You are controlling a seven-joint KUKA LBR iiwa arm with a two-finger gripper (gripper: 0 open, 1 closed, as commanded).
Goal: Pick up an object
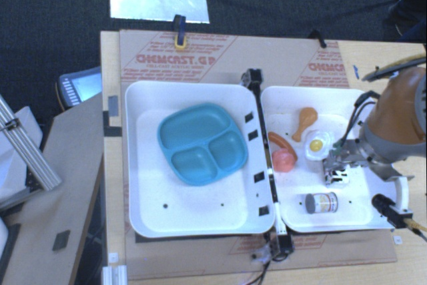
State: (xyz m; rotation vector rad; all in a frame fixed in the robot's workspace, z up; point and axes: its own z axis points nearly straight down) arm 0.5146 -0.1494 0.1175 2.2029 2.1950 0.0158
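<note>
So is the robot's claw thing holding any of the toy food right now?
Tool: cannot be told. It hangs in the right bin, just beside the fried egg.

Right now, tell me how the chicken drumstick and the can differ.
The drumstick is tan and tapered, lying near the right bin's far wall; the can is a grey cylinder on its side near the front wall. The gripper hovers nearer the can. Both lie in that bin.

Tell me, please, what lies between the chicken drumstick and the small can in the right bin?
In the camera view, the fried egg lies between the drumstick and the can; the gripper hovers just below the egg, beside that line.
</note>
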